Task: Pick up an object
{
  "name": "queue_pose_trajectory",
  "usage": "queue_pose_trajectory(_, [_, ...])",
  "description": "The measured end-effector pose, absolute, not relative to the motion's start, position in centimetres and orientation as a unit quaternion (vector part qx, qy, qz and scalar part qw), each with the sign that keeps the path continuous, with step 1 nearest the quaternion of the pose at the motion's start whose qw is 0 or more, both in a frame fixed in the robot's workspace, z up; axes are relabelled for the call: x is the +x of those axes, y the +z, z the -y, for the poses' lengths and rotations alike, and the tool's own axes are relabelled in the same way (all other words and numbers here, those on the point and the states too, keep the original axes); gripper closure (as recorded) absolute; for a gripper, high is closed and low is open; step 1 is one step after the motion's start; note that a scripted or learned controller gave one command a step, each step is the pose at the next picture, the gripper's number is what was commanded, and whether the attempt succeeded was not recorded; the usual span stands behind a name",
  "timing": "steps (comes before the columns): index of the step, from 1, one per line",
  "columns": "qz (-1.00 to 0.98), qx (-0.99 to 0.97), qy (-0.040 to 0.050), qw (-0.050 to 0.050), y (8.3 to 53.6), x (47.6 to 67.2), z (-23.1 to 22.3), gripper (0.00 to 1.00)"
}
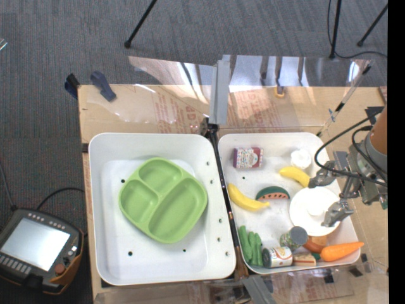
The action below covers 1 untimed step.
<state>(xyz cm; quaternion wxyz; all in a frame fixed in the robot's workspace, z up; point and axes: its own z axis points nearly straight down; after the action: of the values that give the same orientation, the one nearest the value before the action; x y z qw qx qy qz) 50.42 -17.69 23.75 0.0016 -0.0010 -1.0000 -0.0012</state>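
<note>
Over the right bin's (278, 135) right edge, tool (334, 198) hangs above a white plate (310, 206), fingers apart, grasping nothing; presumably positioned to descend for a pick.

Bright, even light; glare on clear panel (253, 75); soft shadows, img slightly grainy

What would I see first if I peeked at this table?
Probably the big green divided plate, lying alone in the left bin. Then the right bin, crowded with toy food: a yellow banana, a watermelon slice and an orange carrot, with the gripper above its right side.
</note>
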Motion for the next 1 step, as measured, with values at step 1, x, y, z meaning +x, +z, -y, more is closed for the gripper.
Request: queue_pose_trajectory(1, [1.0, -0.003, -0.0004, 0.0, 8.6, 58.39, 14.78, 0.0])
